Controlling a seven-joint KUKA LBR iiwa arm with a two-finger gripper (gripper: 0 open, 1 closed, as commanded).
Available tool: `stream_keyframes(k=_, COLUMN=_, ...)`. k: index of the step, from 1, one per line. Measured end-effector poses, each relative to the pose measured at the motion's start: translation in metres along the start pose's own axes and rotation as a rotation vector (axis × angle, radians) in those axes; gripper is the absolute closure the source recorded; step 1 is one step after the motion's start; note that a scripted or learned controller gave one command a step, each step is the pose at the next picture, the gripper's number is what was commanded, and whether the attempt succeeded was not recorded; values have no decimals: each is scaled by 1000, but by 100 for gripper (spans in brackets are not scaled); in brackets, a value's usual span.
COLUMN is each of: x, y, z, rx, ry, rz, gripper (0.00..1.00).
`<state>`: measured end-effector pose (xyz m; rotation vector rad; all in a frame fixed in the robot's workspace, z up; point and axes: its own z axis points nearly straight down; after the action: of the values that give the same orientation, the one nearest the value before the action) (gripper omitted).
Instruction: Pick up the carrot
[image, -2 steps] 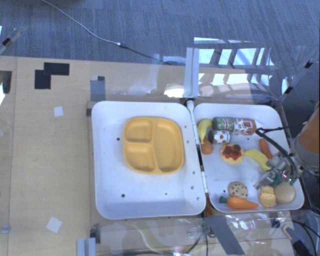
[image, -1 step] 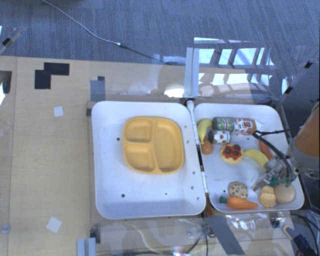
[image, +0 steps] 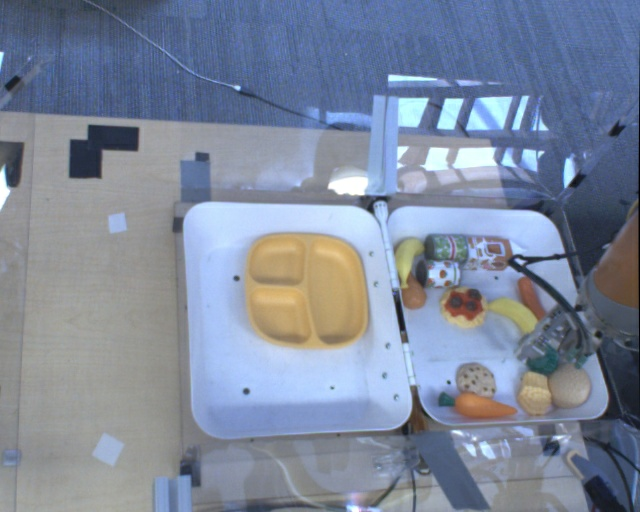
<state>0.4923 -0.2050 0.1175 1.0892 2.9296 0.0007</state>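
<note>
Carrot (image: 484, 406) lies at the near edge of the right bin (image: 430, 385), orange, with its green top pointing left, just near of a cookie (image: 475, 378). The claw (image: 552, 345) hangs to the carrot's right and a little farther back, apart from it, low over the bin's right side; whether it is open or closed I cannot tell.

Counted in the right bin: one carrot, one cookie, two bananas (one (image: 405, 258) by the left wall, one (image: 513, 314) near the middle), two cans (image: 467, 250) (image: 440, 274) lying at the far side, one small pizza (image: 464, 306), one sausage (image: 531, 297), one corn cob (image: 535, 393) and one bread roll (image: 569, 385) in the near right corner.

The left bin (image: 215, 330) holds one yellow tray (image: 305, 289) with three compartments. Both bins sit side by side on the surface (image: 90, 330).
</note>
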Motion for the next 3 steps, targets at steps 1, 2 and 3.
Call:
stream_keyframes(k=1, x=0, y=-2, z=27, rx=-1, ry=1, rz=-501, gripper=100)
stream_keyframes(k=2, x=0, y=-2, z=-33, rx=-1, ry=3, rz=-772, gripper=100)
stream_keyframes(k=3, x=-9, y=5, z=-176, rx=0, ry=-4, rz=-1066, gripper=100)
